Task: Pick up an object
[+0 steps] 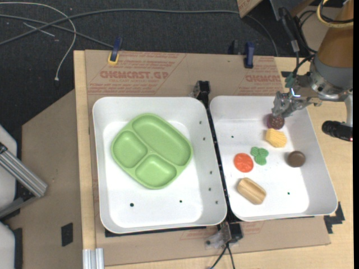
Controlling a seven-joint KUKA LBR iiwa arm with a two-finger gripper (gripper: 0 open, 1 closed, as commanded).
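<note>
Two white bins sit side by side on the bench. Over the right bin, the claw hangs at about 1 o'clock, fingers narrow, right on top of a small dark reddish object. Can't tell if it's actually pinched. A yellow block lies just beside it at 6 o'clock.

two white bins, one green divided plate, one dark reddish item, one yellow wedge, one brown ball, one green piece, one orange-red round, one tan bread roll, two blue clamps
</note>
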